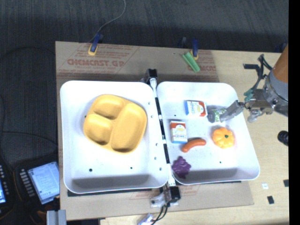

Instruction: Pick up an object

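- The left bin [75,172] holds a yellow moulded tray [115,122] with three hollows.
- In the right bin [243,170], two small cartons sit near the middle: one blue-topped [195,108], one orange [178,131].
- Below them lie a red sausage-shaped toy [193,145] and a purple grape bunch [180,166].
- An orange pumpkin toy [223,137] rests further right.
- The gripper [224,115] reaches in over the bin's right rim; whether it is spread or pressed together cannot be told.
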Motion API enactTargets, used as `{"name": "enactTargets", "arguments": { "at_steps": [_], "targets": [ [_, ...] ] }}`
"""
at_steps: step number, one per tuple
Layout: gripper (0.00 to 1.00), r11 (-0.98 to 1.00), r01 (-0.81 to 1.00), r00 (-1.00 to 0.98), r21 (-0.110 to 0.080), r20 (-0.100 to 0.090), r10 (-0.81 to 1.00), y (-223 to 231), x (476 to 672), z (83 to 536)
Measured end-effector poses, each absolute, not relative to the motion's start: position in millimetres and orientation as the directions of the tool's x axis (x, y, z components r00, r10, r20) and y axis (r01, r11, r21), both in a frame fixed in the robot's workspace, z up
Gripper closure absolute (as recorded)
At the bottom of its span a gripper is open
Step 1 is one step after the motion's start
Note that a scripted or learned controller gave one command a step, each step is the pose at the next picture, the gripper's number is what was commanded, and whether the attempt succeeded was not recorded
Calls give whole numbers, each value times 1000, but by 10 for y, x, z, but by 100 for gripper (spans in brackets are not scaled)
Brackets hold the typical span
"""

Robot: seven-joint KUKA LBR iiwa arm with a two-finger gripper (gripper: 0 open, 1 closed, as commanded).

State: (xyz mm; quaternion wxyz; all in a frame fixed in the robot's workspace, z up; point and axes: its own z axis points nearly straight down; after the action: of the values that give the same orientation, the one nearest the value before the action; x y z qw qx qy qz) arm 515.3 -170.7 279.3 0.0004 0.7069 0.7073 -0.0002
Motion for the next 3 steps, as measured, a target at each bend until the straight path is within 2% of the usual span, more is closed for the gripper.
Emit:
{"name": "enactTargets", "arguments": {
  "at_steps": [1,2,3],
  "targets": [
    [0,-1,1000,1,-4,1,1000,-2108,5347,1357],
    [0,2,1000,-2,5,-1,1000,-1660,5884,882],
    [0,0,1000,0,11,-5,1000,-1338,5446,889]
  ]
}}
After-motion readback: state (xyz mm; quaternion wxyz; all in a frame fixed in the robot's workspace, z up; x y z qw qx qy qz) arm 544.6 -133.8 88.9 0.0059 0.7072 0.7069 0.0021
